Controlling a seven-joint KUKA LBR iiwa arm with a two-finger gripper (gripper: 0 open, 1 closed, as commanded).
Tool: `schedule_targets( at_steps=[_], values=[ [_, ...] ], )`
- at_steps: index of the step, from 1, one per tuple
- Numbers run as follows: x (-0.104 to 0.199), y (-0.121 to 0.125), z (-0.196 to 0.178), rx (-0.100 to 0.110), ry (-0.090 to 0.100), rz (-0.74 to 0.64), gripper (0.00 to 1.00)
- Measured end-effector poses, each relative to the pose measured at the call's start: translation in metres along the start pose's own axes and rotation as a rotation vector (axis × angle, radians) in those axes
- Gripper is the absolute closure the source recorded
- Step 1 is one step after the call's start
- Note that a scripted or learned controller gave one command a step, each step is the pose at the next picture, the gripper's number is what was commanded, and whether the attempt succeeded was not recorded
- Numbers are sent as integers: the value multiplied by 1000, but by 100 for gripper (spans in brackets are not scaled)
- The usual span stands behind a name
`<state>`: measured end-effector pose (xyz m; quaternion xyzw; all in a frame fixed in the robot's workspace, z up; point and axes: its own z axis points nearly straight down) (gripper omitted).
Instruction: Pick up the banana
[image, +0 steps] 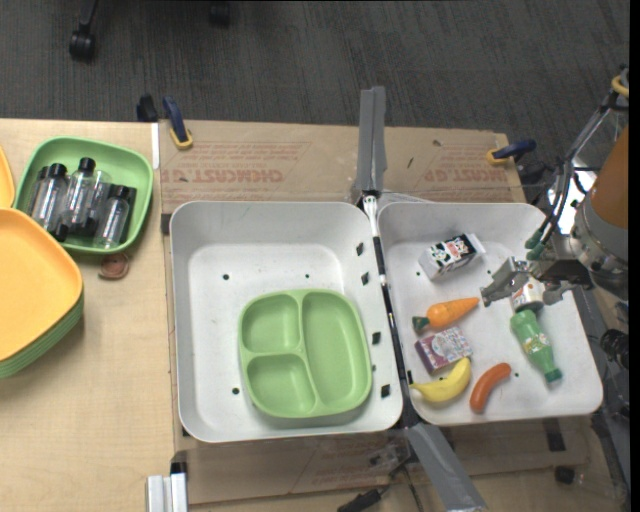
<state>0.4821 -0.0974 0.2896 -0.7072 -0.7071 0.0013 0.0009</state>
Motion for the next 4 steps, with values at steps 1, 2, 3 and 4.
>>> schedule_targets(
  at_steps=[1,2,3,4],
  values=[
    [-11,-5,133,2,1,336,0],
    [-15,-2,194,-7,3,266,0],
    [-56,62,192,-17,0,154,0],
    [-55,63,182,-16,2,156,100]
  ],
)
